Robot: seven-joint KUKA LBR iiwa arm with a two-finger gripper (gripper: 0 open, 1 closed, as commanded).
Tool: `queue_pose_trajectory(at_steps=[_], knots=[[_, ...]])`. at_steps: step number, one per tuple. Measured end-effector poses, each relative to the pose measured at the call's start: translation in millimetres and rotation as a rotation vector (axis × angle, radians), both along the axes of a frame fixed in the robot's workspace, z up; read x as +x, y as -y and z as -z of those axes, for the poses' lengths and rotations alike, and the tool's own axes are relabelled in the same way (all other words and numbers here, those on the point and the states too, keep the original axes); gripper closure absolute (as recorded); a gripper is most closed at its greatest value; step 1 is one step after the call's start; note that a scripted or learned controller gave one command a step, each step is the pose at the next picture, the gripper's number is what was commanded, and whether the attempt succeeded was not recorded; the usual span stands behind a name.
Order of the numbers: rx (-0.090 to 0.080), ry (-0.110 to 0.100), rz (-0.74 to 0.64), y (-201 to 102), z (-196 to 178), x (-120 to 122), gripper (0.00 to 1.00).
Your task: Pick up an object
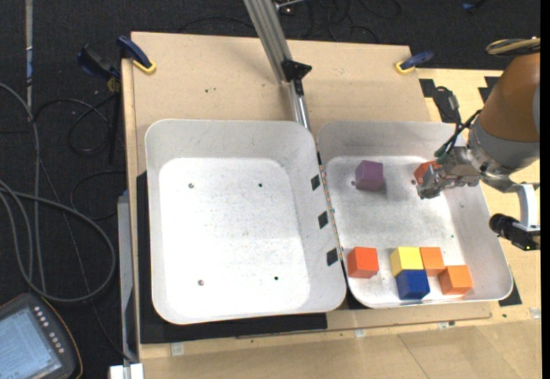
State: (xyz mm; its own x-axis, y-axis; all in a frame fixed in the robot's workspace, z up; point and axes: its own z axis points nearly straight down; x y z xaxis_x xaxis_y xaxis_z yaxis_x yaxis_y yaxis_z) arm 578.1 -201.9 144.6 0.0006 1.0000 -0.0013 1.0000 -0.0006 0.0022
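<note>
The right bin (481, 223) holds several small blocks. A purple block (369, 175) lies near its upper left. Along the front wall sit an orange block (363, 261), a yellow block (407, 259), a blue block (413, 284) and two more orange blocks (432, 258) (455, 279). My gripper (428, 181) hangs over the bin's upper right part, to the right of the purple block and apart from it. A small red-orange patch (422, 171) shows at the gripper's tip; whether it is a held block is unclear.
The left bin (172, 197) adjoins the right one. A slanted metal pole (262, 12) runs down to the bins' shared far corner. Clamps (137, 55) (414, 61) sit at the board's far corners. A black fitting (516, 233) juts in at the right bin's right rim.
</note>
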Motion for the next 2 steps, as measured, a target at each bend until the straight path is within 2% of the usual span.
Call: queue_pose_trajectory(at_steps=[1,2], knots=[[-0.001,0.004,-0.003,-1.2,-43.6,5.4,1.00],[-0.002,0.006,-0.004,-4.0,-107.0,4.1,1.00]])
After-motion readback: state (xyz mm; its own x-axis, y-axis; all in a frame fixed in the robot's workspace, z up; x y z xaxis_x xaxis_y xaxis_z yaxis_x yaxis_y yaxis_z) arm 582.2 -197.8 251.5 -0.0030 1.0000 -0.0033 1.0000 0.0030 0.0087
